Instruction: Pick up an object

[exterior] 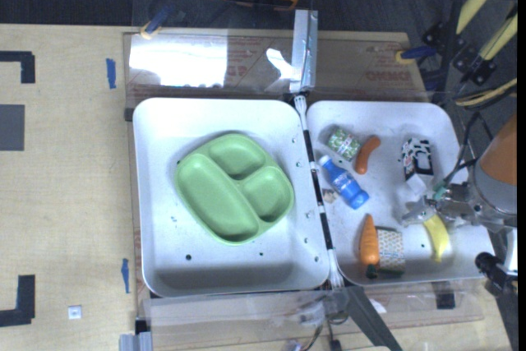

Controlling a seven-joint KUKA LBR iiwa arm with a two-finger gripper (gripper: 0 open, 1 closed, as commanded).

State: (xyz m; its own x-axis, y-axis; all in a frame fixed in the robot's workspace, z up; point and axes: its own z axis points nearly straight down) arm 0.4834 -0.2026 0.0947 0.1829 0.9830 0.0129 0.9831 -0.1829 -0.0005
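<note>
Bright, even overhead light. Strong white glare on the clear panel [177, 62] behind the left bin [156, 201]. Soft shadows inside that bin's front edge. Slightly soft focus throughout.

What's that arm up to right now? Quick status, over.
Tool low in right bin, nothing seen held. Banana just beside it. Carrot, blue bottle nearby, not blocking. Over.
</note>
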